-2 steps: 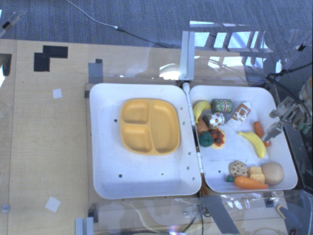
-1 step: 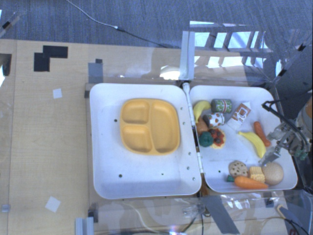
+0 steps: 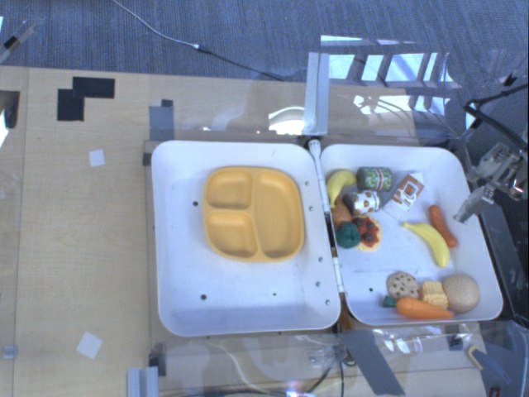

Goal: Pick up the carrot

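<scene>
**Grip state unreadable, carrot lying free in the right bin**

Whether the gripper (image 3: 488,190) is open or closed cannot be told; it is small and blurred at the right rim of the right bin (image 3: 475,246), and nothing is visibly held.

It sits off to the side, probably because no descent has begun.

The carrot (image 3: 423,308) lies flat along the bin's near wall, well apart from the gripper. It is touching or just beside a cookie (image 3: 402,284), a yellow corn piece (image 3: 433,291) and a bread roll (image 3: 460,292), so a grasp there looks crowded.

Also in this bin are a banana (image 3: 431,242), a red sausage (image 3: 442,224), a can (image 3: 374,178) and a small carton (image 3: 407,193).

The left bin (image 3: 178,246) holds a yellow divided plate (image 3: 252,213).
</scene>
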Available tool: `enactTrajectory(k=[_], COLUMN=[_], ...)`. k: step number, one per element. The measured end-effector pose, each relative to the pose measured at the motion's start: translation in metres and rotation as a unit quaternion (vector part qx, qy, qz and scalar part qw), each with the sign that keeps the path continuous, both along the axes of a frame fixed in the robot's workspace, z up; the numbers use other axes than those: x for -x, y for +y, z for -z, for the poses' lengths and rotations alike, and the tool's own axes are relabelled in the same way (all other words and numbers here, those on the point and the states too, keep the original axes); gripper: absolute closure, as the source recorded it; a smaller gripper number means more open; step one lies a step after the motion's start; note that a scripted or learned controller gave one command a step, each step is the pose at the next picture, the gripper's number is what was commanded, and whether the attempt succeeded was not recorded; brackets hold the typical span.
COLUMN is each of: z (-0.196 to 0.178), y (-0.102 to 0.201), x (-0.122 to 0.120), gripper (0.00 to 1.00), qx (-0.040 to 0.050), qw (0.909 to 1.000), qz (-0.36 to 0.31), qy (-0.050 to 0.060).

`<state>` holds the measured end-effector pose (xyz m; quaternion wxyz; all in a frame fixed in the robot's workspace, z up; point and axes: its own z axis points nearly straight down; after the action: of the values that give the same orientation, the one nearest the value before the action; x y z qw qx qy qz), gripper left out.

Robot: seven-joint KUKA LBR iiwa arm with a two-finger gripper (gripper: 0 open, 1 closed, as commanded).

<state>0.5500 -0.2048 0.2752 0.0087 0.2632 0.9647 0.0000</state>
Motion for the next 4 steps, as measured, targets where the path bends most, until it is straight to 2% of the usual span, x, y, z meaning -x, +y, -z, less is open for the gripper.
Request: enactTrajectory(k=[1,2,3,4], z=[0.139,0.015,0.056,0.180], y=[-0.001,0.008,0.072,0.114], x=[0.063,-0.018,0.047,0.060], gripper=[0.00,0.00,0.00,0.00], qx=[-0.0034,-0.0011,-0.0039,-0.0040], qw=[0.9920,0.9983,0.9973,0.9911], qz=[0.126,0.058,0.073,0.133], qy=[0.008,-0.001,0.007,0.004])
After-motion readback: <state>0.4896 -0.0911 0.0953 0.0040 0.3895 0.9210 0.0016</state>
